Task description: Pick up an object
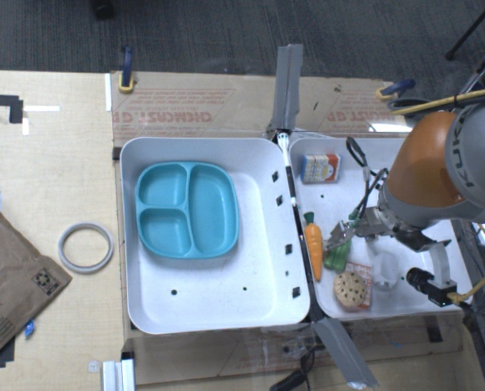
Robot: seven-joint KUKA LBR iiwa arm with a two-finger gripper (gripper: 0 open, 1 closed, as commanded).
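Approach step; gripper (346,233) low in the right bin (328,304) at frame right, beside carrot (314,249); finger state: cannot tell; next: centre on one item, close.

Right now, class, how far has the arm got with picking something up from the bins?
Done: the arm has reached into the right bin, with its gripper low by the green item. In hand: nothing visibly. The carrot, the cookie and the small carton all lie in the bin, and the blue plate lies in the left bin. Left: the grasp and the lift.
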